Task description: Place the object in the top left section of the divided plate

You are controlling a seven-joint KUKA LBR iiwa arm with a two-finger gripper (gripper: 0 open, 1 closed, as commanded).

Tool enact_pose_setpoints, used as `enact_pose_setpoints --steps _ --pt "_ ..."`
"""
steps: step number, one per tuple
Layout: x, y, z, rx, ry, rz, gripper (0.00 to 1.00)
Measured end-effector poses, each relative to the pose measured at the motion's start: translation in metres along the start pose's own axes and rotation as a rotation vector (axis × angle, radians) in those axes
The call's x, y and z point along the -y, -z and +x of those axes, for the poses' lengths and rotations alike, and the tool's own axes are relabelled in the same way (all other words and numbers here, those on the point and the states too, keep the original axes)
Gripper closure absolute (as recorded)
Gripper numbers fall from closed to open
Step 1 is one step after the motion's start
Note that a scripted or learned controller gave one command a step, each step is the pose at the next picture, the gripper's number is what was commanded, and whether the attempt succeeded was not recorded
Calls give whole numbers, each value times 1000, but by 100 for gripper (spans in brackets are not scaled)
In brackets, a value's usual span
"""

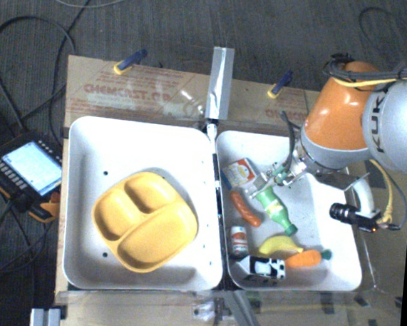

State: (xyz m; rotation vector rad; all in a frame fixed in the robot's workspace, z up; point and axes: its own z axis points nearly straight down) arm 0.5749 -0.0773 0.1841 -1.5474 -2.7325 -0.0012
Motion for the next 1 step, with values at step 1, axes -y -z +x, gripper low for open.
enact_pose_setpoints --steps 1 --pt "-10 75 129 1 16 1 100"
